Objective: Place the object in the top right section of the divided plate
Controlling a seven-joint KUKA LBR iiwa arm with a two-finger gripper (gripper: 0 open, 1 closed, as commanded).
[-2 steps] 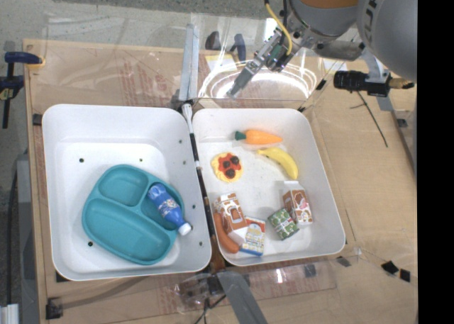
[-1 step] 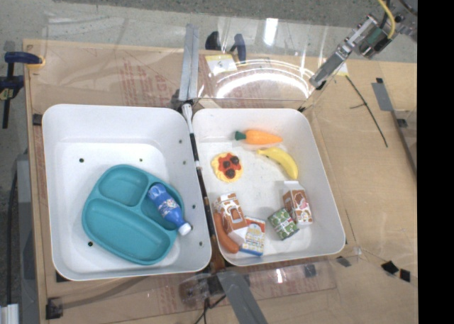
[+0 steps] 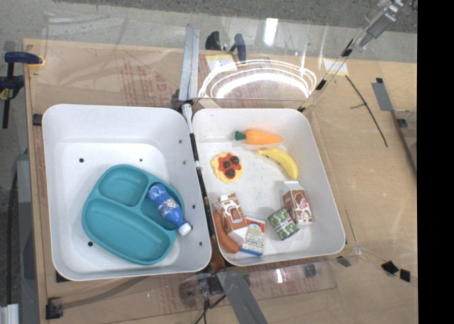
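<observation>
A teal divided plate [image 3: 124, 223] lies in the left bin [image 3: 64, 145]. A blue bottle with a white cap [image 3: 168, 208] lies in the plate's right-hand section, its cap end reaching past the plate's rim. In the right bin [image 3: 319, 174] lie a toy carrot [image 3: 258, 137], a banana [image 3: 281, 162], a small round pizza [image 3: 228, 166], a sausage [image 3: 225, 236], two brown-and-white cartons [image 3: 230, 209] [image 3: 297, 204], a green can [image 3: 282, 223] and a white and blue carton [image 3: 252, 237].
A metal rail [image 3: 189, 67] runs back from the gap between the bins. A clear sheet with a bright ring-shaped glare [image 3: 255, 81] lies behind the right bin. A blue clamp [image 3: 14, 74] sits at the bench's left edge.
</observation>
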